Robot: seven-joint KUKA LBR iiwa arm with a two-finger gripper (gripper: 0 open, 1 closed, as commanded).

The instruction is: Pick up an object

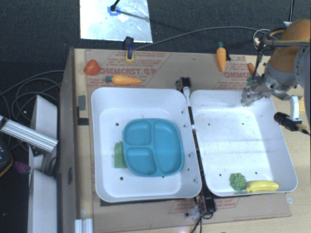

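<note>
A yellow banana lies near the front edge of the right bin, with a green broccoli piece touching its left end. My gripper hangs over the far right corner of that bin, well away from both. In the left bin a blue divided plate sits in the middle, and a green vegetable piece lies against its left side.
Outside the bins on the cardboard lie a tomato, a carrot and a second carrot. A black clamp sits at the far end of the seam between the bins. Cables run along the left.
</note>
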